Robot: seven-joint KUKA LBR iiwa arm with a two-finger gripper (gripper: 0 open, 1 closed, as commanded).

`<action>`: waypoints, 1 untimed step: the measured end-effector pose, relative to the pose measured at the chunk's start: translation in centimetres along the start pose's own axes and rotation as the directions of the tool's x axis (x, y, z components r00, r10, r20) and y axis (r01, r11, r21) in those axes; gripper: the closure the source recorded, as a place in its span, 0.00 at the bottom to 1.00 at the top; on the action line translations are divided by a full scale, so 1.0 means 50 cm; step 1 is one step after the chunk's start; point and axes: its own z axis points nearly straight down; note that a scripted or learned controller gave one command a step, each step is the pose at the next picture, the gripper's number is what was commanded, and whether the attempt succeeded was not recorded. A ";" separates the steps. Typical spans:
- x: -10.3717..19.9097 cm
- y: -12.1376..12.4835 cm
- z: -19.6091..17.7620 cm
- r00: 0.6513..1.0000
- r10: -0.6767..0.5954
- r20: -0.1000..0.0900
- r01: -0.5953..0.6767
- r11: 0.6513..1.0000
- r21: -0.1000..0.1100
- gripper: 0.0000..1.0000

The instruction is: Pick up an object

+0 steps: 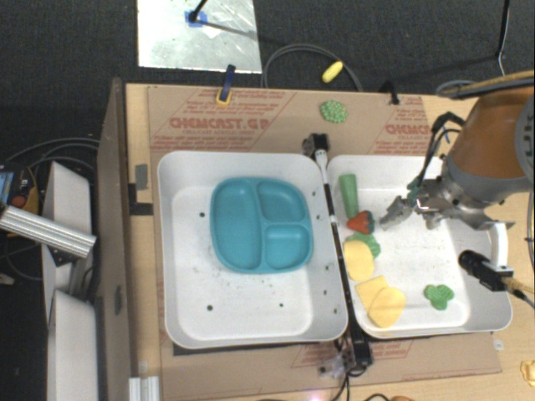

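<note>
the grey two-finger gripper (399,213) hangs low in the right white bin (481,307), its fingers apart and holding nothing. just left of its tips lies a small red strawberry-shaped toy (360,221), with a green plastic cylinder (348,192) beyond that.

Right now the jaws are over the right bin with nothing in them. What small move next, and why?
Probably ease the gripper left and down toward the strawberry. It is the nearest item, just off the tip by the bin's left wall, and nothing shows between the jaws. The green cylinder above it and the yellow piece below sit close, so a short, centred approach seems safest.
</note>
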 end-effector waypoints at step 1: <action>0.037 0.041 0.150 1.000 -0.003 -0.001 0.003 1.000 0.005 0.00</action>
